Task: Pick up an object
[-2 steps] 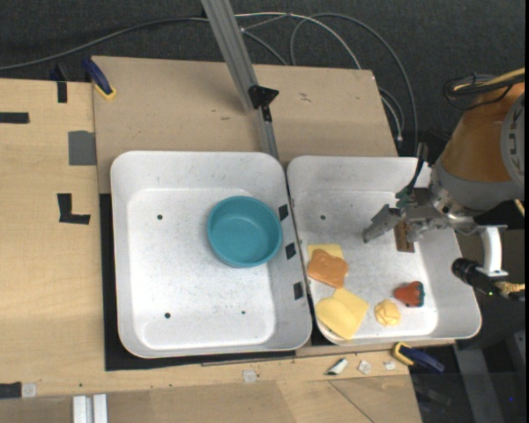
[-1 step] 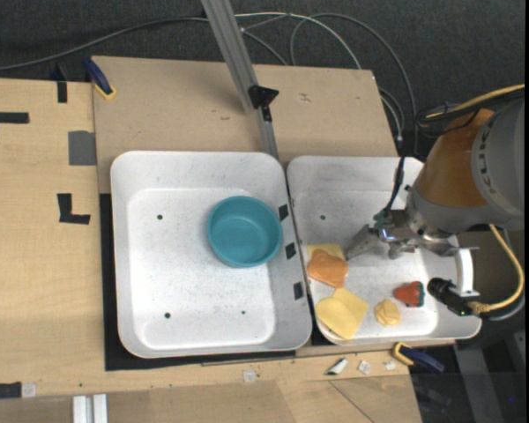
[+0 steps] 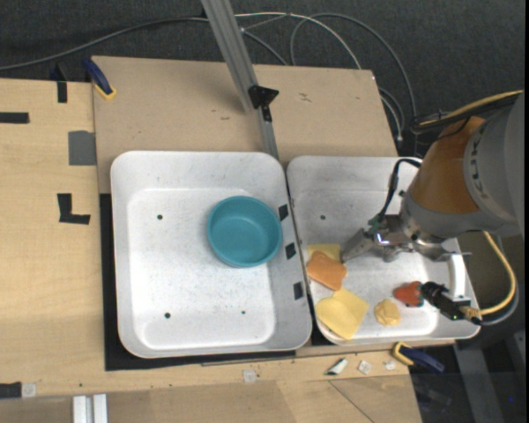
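Gripper point(image 3: 351, 250) | low in right bin point(image 3: 335, 179), finger state you cannot tell | orange piece point(image 3: 326, 271) lies just left and below its tip | approach from that side.

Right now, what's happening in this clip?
A KUKA arm reaches in from the right over the right bin, its gripper low beside an orange piece. Nothing can be seen between its fingers, so no pick is confirmed. Nearby lie a yellow piece, a small tan lump and a red item. A teal bowl sits in the left bin, untouched.
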Action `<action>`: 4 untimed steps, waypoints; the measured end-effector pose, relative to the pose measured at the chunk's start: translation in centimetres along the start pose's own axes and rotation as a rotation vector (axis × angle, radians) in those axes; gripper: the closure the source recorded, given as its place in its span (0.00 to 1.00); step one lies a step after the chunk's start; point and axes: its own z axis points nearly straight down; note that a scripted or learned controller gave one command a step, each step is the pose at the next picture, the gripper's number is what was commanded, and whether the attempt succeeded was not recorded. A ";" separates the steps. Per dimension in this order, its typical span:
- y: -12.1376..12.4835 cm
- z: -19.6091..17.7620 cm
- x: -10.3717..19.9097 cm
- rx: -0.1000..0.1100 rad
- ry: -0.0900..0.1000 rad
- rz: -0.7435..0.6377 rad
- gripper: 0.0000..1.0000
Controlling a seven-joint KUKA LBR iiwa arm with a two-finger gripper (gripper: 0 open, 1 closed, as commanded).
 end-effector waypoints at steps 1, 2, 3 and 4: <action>0.0 -1.0 0.0 0.000 0.000 -0.001 1.00; 0.5 -7.0 0.8 -0.004 0.000 -0.002 1.00; 0.4 -11.5 1.6 -0.004 0.000 -0.002 1.00; 0.4 -13.6 1.6 -0.001 0.001 -0.001 1.00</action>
